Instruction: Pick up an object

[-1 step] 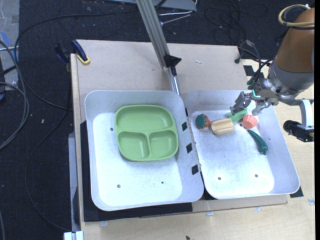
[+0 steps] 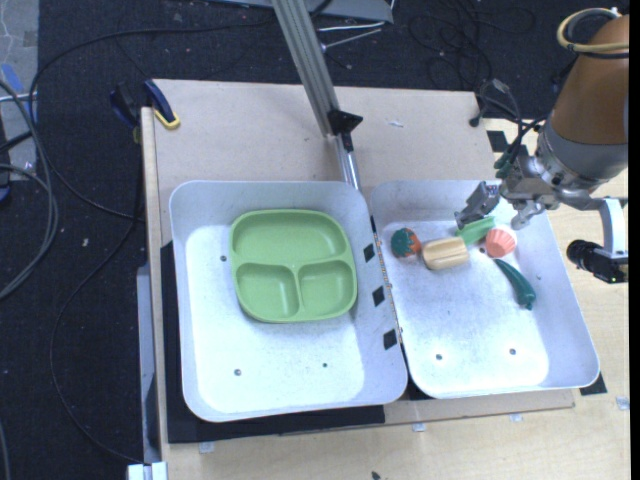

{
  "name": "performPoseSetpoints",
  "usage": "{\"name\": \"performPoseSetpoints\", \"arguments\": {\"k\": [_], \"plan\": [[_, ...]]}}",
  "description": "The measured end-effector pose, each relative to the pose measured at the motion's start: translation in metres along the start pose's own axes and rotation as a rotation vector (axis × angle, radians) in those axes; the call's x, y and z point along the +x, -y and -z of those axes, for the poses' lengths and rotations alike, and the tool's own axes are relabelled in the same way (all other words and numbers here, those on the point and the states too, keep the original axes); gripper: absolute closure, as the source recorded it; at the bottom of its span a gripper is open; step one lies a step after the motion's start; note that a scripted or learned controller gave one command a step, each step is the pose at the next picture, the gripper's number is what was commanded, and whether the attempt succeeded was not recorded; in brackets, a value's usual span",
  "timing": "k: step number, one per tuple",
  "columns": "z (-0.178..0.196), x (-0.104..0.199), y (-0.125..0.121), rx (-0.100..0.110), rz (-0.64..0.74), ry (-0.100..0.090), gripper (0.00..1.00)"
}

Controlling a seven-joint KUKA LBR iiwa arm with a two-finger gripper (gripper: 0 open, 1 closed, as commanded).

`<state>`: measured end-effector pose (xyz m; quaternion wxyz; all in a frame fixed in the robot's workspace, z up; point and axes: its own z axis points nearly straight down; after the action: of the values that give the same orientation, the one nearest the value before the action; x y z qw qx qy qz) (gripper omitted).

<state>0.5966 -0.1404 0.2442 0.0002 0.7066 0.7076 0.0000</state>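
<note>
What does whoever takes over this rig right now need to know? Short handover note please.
Claw: low over the far edge of the right bin, above the toy cluster; I cannot tell if it is open or shut, and nothing is visibly held.
Things: the tan block, the small teal and orange piece, the light green piece, the pink piece and the dark green piece all lie in the right bin. The green divided plate sits in the left bin.
Done: no pick confirmed.
Left: grasp one object and lift.
</note>
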Motion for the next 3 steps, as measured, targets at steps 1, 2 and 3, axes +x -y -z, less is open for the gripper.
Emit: {"name": "performPoseSetpoints", "arguments": {"k": [1,2,3], "plan": [[-0.045,-0.001,0.006,0.005,-0.002,0.000,0.00],[-0.093,-0.004,0.015,0.005,-0.003,-0.001,0.00],[-0.147,-0.004,0.016,0.006,-0.002,-0.001,0.00]]}}
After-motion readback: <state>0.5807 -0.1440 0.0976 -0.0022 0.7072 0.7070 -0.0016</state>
